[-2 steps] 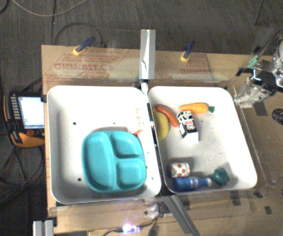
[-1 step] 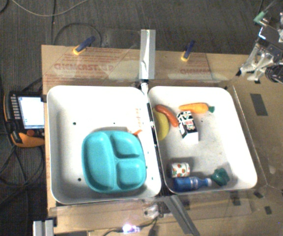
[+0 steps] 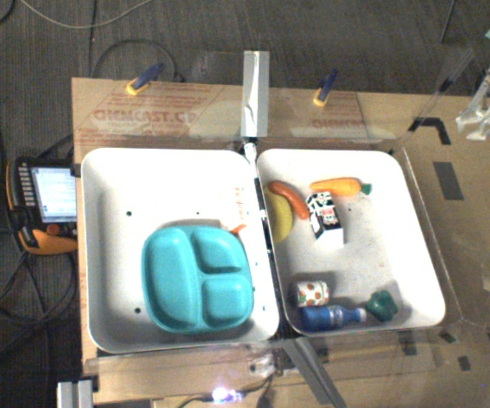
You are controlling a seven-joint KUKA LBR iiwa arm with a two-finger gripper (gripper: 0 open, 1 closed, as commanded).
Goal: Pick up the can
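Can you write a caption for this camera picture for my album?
Small can lies by a blue bottle in the right bin; a teal tray sits in the left bin.

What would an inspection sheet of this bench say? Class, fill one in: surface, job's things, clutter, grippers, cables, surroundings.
Surface: two white bins, left bin and right bin, side by side on a brown board.
Job's things: can lying near the right bin's front edge, beside the blue bottle.
Clutter: carrot, sausage, banana, carton, green piece; teal tray in the left bin.
Grippers: nothing seen.
Cables: loose on the floor.
Surroundings: pendant at left; two clamps.
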